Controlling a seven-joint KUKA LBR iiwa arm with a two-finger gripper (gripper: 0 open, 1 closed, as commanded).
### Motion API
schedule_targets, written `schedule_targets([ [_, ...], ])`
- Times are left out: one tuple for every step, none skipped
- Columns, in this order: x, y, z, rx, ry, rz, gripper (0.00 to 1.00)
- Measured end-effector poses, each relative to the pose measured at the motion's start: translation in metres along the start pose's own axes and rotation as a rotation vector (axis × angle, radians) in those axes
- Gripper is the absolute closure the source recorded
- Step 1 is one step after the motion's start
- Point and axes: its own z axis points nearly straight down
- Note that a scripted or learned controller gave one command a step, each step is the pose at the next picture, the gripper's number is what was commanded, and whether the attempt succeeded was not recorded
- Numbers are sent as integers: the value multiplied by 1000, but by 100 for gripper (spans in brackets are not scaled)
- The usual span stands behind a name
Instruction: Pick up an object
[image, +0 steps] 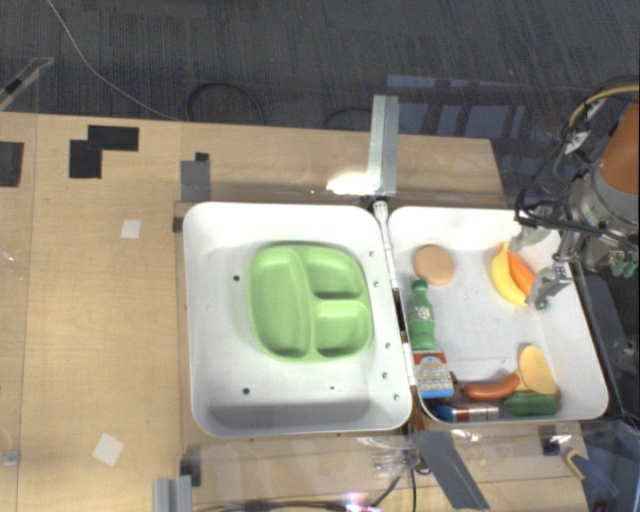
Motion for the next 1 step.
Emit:
schedule_targets([
  [-65,-7,129,1,-7,114,0],
])
